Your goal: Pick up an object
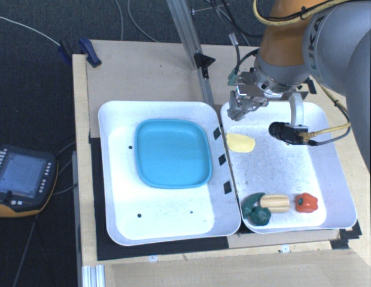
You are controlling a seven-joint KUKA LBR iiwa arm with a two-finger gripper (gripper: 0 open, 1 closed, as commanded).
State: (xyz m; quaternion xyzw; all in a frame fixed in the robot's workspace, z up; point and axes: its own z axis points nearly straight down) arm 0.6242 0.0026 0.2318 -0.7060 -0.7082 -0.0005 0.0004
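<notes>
Hovering over the far left corner of the right bin (293,172), the gripper (238,112) hangs low off the grey arm that reaches in from the right, and from this slant it cannot be told whether it is open or closed. Nothing can be seen in its grasp. The closest candidate is the yellow piece (240,143), lying flat on the bin floor hard by the left wall, just to the near side of the gripper tip and almost straight in line with it. Its long axis looks to run left to right, rounded at the left end and tapering at the right. So the coming move looks like a short shift toward the near edge and then a drop, probably with the jaws closing across the narrow, near-far width. The wall so close on the left could get in the way of a clean grab. Well apart, along the near edge of the same bin, sit a green piece (256,208), a tan roll (275,203) touching it, and a red piece (306,202) just right of that. The left bin (116,172) holds a blue tray (173,153), well away from the action.
</notes>
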